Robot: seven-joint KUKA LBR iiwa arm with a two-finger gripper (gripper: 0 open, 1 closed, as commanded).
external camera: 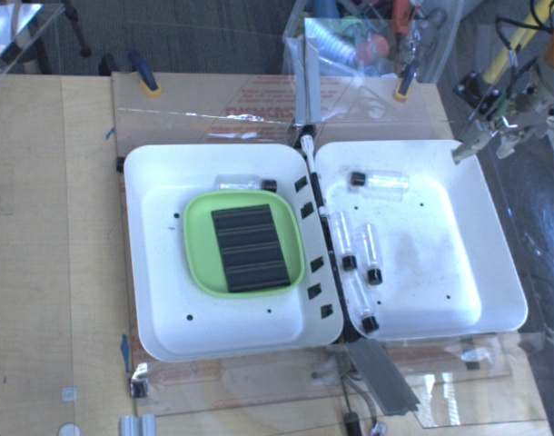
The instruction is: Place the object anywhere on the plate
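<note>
A light green square plate (198, 243) lies in the left white bin (159, 330). On it rests a black ribbed rectangular block (250, 246), flat and inside the plate's rim. In the right bin (477, 243) lie several clear vials with black caps: one near the back (381, 183), two side by side near the divider (341, 236) (370, 246), and one lower along the divider (359, 305). Another clear vial (243, 184) lies in the left bin just behind the plate.
A divider with black clips (313, 243) separates the bins. A clear box of bright clutter (368, 16) stands behind the bins. Cables and metal fittings (499, 116) sit at the back right. Bare wooden bench (50, 243) lies to the left.
</note>
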